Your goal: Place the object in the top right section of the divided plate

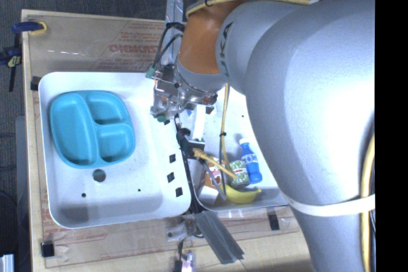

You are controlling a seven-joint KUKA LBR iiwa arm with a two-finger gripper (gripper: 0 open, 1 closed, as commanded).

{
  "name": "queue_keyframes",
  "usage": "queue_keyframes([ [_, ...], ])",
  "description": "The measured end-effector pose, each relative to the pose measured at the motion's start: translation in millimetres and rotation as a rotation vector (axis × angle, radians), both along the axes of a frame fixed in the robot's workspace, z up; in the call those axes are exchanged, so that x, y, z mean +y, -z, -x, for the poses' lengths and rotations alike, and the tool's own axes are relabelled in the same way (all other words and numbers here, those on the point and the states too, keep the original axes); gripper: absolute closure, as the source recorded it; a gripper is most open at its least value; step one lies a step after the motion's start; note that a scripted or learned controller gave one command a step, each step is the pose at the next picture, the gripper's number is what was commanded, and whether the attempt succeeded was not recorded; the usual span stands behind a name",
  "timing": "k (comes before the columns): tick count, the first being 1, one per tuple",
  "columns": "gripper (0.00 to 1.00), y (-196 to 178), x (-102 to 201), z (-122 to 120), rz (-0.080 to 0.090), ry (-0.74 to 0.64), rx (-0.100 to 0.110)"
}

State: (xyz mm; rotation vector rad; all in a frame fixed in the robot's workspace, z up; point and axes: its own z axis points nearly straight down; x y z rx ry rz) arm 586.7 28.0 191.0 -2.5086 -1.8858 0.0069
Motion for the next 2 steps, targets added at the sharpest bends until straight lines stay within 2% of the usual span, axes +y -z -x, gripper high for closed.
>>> queue_keyframes([
  [1,1.0,0.7,58.6,23.8,0.0,-0.048,0.001],
  [2,1.0,18.1,87.6,61.7,0.002,0.002,0.002],
])
